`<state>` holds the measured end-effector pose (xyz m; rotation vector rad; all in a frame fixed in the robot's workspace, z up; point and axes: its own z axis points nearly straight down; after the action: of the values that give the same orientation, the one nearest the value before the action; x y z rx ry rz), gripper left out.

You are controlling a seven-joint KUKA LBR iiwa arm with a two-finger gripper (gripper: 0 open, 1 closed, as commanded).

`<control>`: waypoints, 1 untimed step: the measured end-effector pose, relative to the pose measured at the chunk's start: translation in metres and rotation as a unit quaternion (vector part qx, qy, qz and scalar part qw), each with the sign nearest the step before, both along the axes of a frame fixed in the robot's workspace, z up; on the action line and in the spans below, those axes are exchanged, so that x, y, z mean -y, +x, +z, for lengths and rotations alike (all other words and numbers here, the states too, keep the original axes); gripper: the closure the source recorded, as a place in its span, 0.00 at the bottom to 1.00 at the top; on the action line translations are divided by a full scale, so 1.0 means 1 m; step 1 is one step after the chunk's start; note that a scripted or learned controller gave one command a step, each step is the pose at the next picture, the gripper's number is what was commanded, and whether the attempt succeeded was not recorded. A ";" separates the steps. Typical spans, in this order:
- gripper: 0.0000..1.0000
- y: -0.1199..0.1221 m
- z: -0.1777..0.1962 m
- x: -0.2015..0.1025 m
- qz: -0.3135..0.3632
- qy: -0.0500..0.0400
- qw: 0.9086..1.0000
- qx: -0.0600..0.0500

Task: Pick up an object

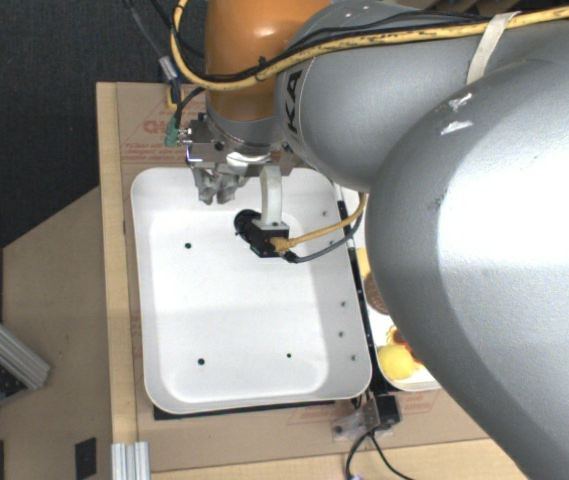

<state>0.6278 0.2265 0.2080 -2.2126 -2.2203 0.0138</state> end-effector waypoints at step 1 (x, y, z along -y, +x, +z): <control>1.00 -0.009 0.139 0.001 -0.001 0.004 1.000 0.014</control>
<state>0.6191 0.2250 0.3468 -2.2242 -2.2284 -0.0248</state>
